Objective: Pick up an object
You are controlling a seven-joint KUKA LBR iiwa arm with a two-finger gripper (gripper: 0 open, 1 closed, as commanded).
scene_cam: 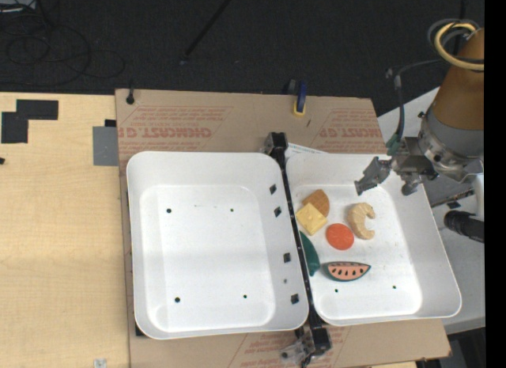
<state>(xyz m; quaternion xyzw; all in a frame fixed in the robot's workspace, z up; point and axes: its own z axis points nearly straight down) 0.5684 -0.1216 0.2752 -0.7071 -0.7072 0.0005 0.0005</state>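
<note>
I see my end effector (389,175) spread and holding nothing, hovering over the right white plastic bin (427,267), with the pale curved croissant-shaped toy (363,221) lying just below-left of it, long axis roughly vertical.

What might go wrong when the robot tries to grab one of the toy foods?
The croissant touches the orange disc, so the hand may nudge both and grab neither. The bread and yellow cube sit against the right bin's left wall, which leaves little room around them.
</note>
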